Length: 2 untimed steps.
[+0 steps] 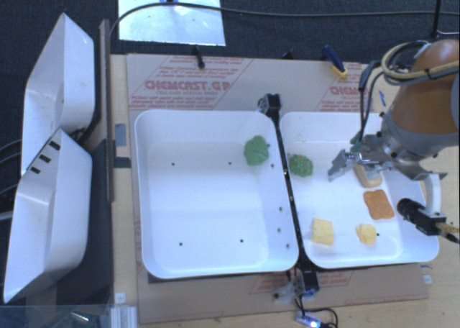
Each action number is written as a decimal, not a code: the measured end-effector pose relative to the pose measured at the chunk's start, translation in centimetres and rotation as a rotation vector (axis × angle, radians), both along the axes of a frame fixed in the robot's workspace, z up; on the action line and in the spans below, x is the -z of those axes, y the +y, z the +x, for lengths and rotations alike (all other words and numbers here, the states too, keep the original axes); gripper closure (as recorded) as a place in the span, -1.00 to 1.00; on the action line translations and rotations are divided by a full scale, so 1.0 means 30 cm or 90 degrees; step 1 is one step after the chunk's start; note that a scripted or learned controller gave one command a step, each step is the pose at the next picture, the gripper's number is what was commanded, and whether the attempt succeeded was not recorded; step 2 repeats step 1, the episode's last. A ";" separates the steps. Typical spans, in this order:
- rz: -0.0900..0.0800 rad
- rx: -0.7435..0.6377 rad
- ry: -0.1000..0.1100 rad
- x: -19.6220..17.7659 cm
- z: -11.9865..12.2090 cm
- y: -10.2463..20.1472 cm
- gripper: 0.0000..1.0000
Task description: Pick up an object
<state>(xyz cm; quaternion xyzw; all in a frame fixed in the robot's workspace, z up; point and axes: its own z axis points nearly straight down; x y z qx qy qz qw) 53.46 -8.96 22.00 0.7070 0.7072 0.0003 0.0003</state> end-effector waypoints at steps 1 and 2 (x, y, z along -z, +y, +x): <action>0.001 0.022 -0.002 -0.149 -0.038 0.134 -1.00; 0.001 0.022 -0.002 -0.149 -0.038 0.134 -1.00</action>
